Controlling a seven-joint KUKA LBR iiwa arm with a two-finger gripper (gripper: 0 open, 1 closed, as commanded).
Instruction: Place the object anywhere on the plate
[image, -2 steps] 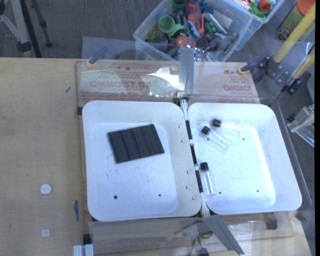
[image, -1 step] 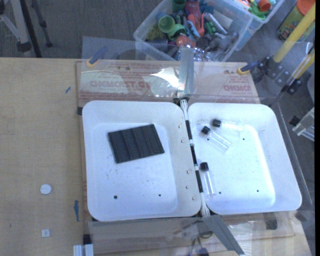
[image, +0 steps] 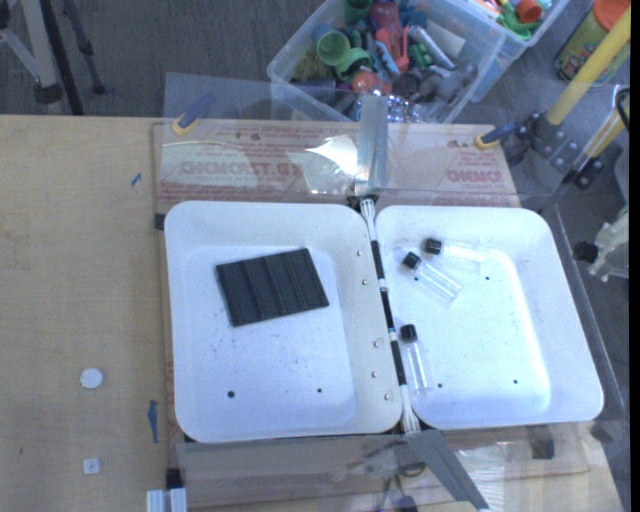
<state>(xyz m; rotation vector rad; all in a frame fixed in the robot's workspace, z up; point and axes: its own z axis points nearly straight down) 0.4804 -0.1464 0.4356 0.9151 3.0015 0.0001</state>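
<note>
A dark grey ribbed plate lies flat in the left white bin, toward its upper middle and turned slightly askew. The right white bin holds three clear vials with black caps. One vial lies near the bin's back edge. A second vial lies slantwise just below it. The third vial rests against the bin's left wall, cap pointing away from me.
A clear tub of colourful toys stands behind the bins. A transparent sheet lies flat behind them. The wooden bench top stretches left, with a small white disc on it. A yellow pole slants at top right.
</note>
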